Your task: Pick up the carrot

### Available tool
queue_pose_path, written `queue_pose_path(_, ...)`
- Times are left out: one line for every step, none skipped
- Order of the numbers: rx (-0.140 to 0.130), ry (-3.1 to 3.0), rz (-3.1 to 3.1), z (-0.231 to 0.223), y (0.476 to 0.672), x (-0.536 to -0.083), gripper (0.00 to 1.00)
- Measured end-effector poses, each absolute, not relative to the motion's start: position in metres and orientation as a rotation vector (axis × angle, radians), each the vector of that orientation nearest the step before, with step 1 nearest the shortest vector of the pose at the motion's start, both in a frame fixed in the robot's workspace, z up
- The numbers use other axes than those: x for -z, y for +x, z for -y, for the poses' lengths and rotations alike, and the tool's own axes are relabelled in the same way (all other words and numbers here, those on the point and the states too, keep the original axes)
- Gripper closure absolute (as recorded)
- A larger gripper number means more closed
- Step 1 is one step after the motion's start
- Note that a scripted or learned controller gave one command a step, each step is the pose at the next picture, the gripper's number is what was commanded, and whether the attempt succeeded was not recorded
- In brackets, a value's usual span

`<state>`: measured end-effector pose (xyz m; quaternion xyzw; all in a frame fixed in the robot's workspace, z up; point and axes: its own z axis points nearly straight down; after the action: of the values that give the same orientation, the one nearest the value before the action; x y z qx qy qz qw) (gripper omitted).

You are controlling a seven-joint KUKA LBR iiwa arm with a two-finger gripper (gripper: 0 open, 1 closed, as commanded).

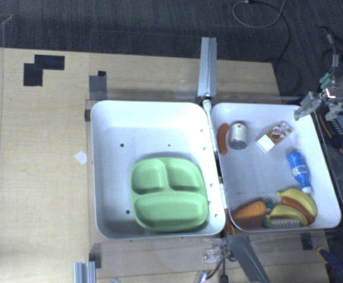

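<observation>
Lying at the right bin's [330,175] front edge, carrot [249,210] partly shadowed; gripper [310,105] state indiscernible.

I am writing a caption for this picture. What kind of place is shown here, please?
Probably a robotics lab bench, not a kitchen: two white bins sit on a wooden bench, toy food such as a carrot and bananas lies in one, and loose cable runs across the dark carpet.

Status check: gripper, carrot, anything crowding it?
Gripper at right bin's far right corner. Carrot lies at near edge, unheld. Bananas crowd its right end.
</observation>
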<state>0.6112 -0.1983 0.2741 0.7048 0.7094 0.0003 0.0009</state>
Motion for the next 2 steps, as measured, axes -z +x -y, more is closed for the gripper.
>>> queue_pose_path(-0.001,2.177,-2.262,0.205,0.567,-0.233,0.0)
queue_pose_path(0.001,2.462,-1.953,0.167,0.487,-0.133,0.0)
